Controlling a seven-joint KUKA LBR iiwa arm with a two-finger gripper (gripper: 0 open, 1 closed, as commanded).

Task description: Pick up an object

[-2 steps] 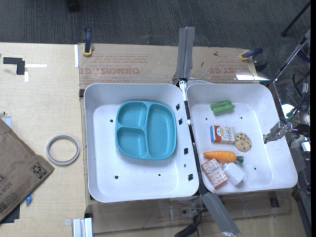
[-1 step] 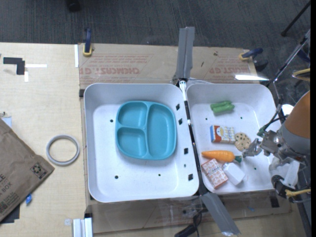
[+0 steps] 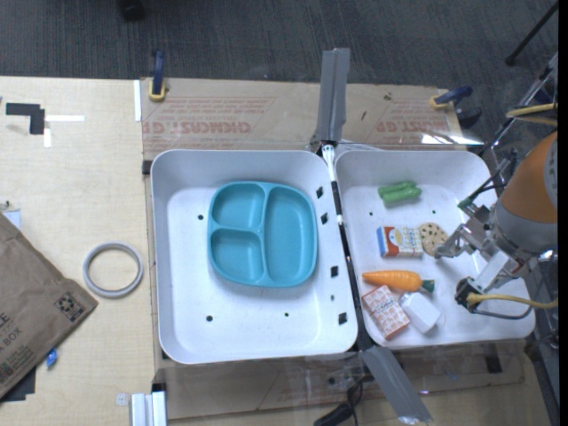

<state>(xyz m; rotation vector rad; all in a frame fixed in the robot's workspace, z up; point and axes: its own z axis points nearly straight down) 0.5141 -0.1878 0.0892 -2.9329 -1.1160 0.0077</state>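
Your pincer [image 3: 446, 248] hovers low in the right white plastic bin [image 3: 461, 162]; I cannot tell its state. Just left sit a round tan cookie [image 3: 432, 233] and a small printed carton [image 3: 400, 241]. Crowding risks your pincer nudging both aside, catching neither.

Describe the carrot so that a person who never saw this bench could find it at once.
Look at the right bin of the two white bins, the one without the blue tray. Near its front half lies the carrot, pointing sideways, just behind a small red carton. It is the one orange thing there, long and tapered, with a green stub on its right end.
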